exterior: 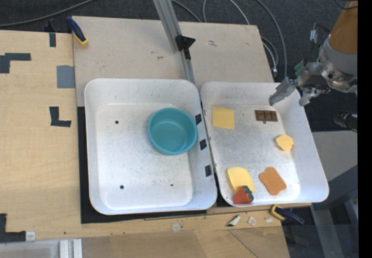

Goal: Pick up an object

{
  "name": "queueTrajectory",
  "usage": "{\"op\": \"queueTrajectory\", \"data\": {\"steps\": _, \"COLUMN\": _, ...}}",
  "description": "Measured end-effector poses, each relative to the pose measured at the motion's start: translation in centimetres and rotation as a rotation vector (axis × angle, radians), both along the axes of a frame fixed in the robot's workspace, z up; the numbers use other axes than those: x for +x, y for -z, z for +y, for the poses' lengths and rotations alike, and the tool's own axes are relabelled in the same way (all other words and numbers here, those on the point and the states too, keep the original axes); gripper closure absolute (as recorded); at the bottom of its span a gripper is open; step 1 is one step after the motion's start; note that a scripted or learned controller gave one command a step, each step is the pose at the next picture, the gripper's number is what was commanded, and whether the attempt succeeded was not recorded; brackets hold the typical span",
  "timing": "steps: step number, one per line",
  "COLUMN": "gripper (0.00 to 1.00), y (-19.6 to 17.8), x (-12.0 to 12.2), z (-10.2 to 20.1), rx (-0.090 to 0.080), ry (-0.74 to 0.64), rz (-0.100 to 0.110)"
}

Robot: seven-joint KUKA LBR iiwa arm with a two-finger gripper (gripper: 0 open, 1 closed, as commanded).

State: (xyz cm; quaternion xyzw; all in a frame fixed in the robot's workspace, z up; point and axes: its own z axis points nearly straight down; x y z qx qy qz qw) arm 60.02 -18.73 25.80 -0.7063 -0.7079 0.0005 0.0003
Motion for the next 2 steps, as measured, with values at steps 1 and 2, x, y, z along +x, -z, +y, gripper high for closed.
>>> {"op": "queueTrajectory", "data": {"steps": 1, "gripper": 0.00, "y": 0.0, "x": 0.0, "z": 0.0, "rx": 0.000, "ry": 0.000, "rz": 0.000}}
{"op": "queueTrajectory", "data": {"steps": 2, "gripper": 0.00, "y": 4.4, "x": -0.3, "z": -0.2, "rx": 0.000, "ry": 0.001, "rz": 0.005}}
